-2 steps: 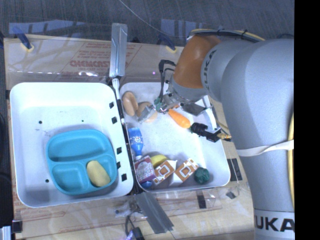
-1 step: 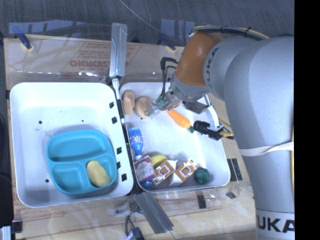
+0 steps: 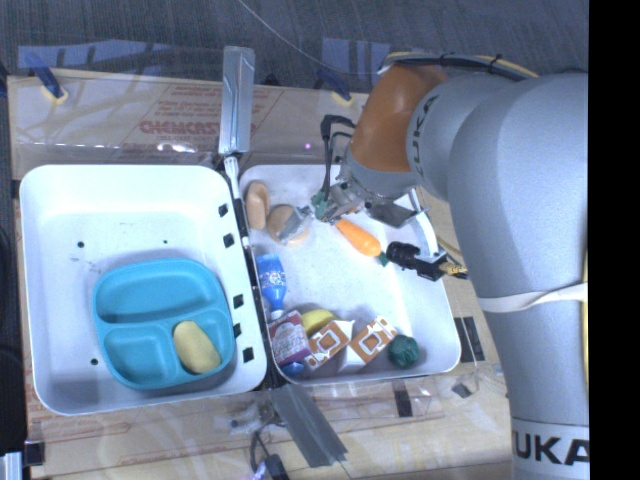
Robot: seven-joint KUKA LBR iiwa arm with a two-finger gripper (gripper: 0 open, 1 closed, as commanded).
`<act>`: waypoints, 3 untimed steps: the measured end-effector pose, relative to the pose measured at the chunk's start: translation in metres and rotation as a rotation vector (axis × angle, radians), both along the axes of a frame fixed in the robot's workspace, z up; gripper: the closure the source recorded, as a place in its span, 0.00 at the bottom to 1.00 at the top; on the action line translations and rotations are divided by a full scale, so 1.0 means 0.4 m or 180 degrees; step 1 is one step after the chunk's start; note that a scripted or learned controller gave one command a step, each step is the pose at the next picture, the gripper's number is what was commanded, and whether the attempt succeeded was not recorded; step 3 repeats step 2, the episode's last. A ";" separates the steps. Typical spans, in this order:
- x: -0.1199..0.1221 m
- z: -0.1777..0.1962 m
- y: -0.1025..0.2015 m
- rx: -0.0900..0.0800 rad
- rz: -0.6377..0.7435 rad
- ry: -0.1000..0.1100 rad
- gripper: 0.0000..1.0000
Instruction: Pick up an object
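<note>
My gripper point(image 3: 322, 206) hangs low over the back of the right bin point(image 3: 440, 313), beneath the orange-banded wrist. Its tip is right beside a tan, rounded piece point(image 3: 284, 223) with a grey patch; I cannot tell whether they touch. An orange carrot point(image 3: 358, 237) lies just right of the tip. A light-brown bread-like roll point(image 3: 258, 206) stands against the bin's left wall.
Along the right bin's front lie a blue bottle point(image 3: 271, 281), a yellow item point(image 3: 317, 319), a purple-red packet point(image 3: 289, 342), two orange-and-white boxes point(image 3: 350, 341) and a dark green lump point(image 3: 403, 350). The left bin point(image 3: 60, 208) holds a blue divided tray point(image 3: 150, 303) with a yellow potato point(image 3: 197, 347).
</note>
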State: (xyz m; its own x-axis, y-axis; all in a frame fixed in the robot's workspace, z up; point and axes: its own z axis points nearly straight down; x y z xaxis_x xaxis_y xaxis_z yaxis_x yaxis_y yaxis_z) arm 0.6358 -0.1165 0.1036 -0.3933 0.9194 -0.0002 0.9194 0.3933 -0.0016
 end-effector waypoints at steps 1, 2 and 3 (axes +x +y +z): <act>-0.122 -0.030 -0.175 -0.0002 0.0318 0.0005 0.00; -0.294 0.218 -0.138 -0.0003 0.0286 -0.0023 0.00; -0.294 0.218 -0.138 -0.0003 0.0286 -0.0023 0.00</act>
